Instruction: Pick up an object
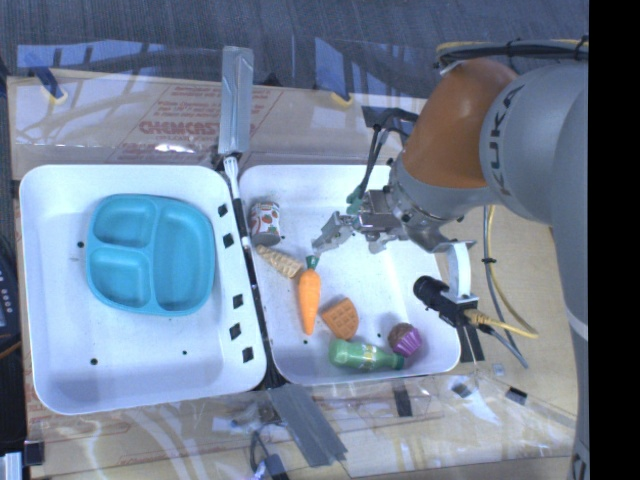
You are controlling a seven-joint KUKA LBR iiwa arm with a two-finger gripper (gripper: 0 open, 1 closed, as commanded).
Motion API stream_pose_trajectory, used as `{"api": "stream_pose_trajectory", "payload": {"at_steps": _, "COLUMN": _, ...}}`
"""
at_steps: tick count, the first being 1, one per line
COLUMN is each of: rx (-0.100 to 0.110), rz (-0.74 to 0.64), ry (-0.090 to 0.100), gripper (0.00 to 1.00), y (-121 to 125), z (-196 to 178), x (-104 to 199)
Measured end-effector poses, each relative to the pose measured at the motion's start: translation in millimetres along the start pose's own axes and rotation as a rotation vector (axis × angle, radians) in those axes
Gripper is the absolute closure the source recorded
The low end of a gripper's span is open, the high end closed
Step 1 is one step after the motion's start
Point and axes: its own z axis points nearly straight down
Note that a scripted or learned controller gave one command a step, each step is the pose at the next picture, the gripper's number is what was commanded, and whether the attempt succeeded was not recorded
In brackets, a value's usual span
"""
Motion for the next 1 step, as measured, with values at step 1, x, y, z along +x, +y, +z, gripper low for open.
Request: {"api": "stream_pose_trajectory", "payload": {"at_steps": 1, "rx": -0.002, "rz": -0.061, "ry": 0.0, "gripper": 0.0, "y": -7.7, "z": 134.3, "x": 7.9}}
